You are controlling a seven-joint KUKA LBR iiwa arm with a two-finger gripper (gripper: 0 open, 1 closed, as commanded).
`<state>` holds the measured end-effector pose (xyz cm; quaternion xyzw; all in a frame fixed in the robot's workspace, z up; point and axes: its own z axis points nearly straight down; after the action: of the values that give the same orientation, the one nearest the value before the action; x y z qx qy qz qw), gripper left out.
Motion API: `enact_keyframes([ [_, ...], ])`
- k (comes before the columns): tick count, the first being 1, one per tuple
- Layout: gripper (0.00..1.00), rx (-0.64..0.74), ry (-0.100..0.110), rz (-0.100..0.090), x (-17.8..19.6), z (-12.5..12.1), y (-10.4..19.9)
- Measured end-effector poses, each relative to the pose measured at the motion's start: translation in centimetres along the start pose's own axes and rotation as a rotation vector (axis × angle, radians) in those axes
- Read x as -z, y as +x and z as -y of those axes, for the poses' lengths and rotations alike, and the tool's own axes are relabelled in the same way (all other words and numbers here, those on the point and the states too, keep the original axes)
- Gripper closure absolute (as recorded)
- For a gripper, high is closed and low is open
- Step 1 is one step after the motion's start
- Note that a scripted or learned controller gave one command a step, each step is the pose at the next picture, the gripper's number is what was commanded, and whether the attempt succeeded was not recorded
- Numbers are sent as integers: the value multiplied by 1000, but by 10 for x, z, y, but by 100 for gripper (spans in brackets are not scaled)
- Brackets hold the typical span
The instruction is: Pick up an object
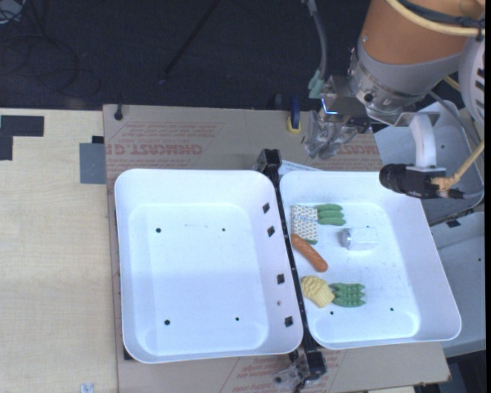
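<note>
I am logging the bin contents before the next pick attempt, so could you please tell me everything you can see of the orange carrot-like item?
The orange carrot-like item is a short, smooth, tapered piece, plastic-looking, like toy food. It lies flat on the floor of the right bin, near that bin's left wall, slanting from upper left to lower right. Its upper end touches or nearly touches the checkered white piece above it; the yellow piece lies just below, apart. The tool hangs beyond the bin's far rim, away from it.

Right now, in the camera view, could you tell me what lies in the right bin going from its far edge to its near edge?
Upper green pea pod → clear plastic piece → orange carrot → lower green pea pod, all in the right bin.
</note>
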<state>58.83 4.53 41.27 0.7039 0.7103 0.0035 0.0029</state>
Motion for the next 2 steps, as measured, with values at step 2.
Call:
enact_keyframes([
  [2,100,-7,14,0,-51,114,-27],
])
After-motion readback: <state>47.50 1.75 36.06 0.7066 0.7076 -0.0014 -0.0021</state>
